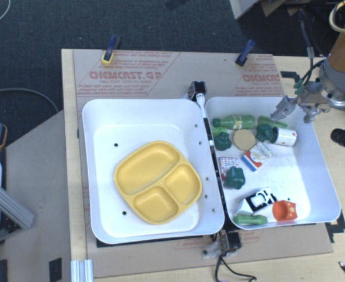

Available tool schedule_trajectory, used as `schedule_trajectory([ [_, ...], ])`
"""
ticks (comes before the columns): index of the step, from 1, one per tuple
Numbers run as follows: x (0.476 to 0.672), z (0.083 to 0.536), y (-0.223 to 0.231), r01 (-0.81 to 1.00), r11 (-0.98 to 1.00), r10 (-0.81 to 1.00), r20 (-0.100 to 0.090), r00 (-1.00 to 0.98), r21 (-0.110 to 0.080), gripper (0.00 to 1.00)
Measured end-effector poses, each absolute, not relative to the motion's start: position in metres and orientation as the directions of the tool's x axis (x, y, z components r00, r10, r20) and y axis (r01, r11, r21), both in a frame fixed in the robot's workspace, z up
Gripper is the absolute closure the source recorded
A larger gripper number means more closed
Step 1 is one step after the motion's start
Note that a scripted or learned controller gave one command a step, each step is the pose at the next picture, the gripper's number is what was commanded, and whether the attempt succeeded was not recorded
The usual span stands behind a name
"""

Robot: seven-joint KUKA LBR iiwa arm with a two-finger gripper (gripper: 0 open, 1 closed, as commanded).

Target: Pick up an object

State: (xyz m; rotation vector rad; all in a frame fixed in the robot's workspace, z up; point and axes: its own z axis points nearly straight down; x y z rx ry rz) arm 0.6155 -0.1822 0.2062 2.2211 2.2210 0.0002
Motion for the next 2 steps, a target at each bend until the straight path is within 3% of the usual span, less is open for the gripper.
schedule_trajectory([
  [2, 0.619, 0.117, -0.179, 1.000, 0.000, 1.000, 0.000, 0.000, -0.001, 0.00],
])
